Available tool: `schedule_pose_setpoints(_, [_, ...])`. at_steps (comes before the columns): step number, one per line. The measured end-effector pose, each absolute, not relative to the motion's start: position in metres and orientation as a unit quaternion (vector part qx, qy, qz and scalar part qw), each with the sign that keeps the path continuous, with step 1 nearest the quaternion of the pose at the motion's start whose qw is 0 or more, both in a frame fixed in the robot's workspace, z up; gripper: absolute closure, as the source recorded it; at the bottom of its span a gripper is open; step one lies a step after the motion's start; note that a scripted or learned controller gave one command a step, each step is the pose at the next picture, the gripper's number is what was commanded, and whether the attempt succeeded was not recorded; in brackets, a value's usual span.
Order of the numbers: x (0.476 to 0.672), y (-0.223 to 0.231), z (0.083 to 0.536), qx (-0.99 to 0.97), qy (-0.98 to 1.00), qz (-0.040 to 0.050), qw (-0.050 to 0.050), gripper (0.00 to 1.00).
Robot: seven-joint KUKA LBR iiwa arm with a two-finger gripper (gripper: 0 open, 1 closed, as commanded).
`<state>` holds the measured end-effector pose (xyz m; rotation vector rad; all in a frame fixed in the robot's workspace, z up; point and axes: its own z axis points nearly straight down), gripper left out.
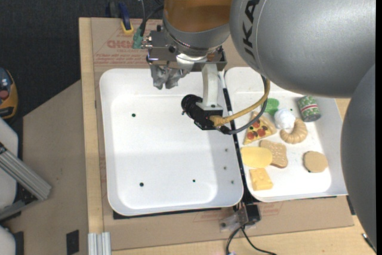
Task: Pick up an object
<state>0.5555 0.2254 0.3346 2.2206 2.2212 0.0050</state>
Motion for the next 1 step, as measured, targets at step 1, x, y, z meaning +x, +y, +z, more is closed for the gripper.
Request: schedule_pose_setpoints(1, [0.5558,0.2257,0.3449,0.707,0.707,0.0025,0.001,1.0])
